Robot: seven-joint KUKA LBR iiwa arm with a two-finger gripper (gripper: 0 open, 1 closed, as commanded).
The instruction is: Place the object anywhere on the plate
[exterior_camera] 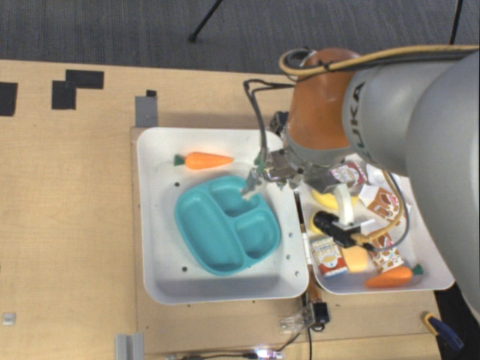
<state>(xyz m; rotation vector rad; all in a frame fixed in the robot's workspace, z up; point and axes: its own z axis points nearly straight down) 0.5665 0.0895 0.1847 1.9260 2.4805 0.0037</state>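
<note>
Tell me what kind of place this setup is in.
Probably a robotics lab: a KUKA arm reaches over two white bins on a plywood bench, one holding a teal divided plate, the other toy food.

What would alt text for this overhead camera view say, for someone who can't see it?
A grey robot arm with an orange band reaches from the right, its gripper above the rim of a teal divided plate in the left white bin. A toy carrot lies beside the plate; the right bin holds mixed toy food.

Fixed overhead slanted view; both bins (150, 223)
</note>
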